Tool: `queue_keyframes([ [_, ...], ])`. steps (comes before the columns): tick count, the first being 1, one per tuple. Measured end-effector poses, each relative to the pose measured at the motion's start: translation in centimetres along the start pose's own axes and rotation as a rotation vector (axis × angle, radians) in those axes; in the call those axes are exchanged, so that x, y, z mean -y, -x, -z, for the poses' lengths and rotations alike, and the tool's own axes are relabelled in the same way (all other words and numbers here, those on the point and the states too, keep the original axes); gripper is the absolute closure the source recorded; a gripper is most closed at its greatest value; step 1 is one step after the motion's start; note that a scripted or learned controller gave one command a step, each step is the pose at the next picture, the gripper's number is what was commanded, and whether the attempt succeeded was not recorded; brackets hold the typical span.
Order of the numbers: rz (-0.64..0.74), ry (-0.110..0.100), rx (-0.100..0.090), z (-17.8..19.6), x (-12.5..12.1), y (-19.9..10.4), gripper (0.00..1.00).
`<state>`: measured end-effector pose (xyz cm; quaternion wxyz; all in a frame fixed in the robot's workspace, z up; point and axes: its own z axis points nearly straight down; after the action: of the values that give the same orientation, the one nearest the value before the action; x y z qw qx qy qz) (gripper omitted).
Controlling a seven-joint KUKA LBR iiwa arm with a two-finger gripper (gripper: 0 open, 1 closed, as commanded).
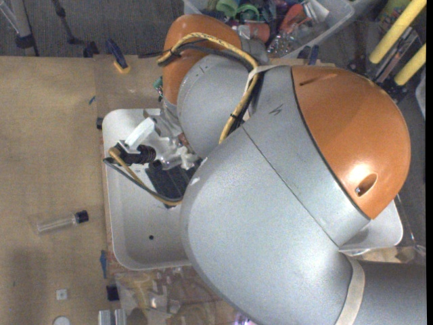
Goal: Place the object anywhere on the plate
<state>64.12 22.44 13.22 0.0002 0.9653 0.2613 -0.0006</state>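
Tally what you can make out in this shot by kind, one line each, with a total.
Robot arm: 1
White bin: 1
Clear container of mixed colourful items: 1
Yellow foam tubes: 2
Small clear vial with dark cap: 1
Total: 6
The arm covers much of the bins, so anything beneath it goes uncounted.

The arm (270,208) is bulky, speckled grey, with glossy orange domed caps. A yellow-and-black cable (233,73) loops along it.
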Motion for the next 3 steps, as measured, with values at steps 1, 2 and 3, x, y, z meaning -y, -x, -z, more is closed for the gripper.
queue_keyframes([
  [1,0.243,-0.001,0.002,8.7,0.2,0.1,1.0],
  [2,-0.088,-0.001,-0.001,-2.7,-0.7,-1.0,1.0],
  [3,0.302,-0.003,0.004,2.5,3.0,4.9,1.0],
])
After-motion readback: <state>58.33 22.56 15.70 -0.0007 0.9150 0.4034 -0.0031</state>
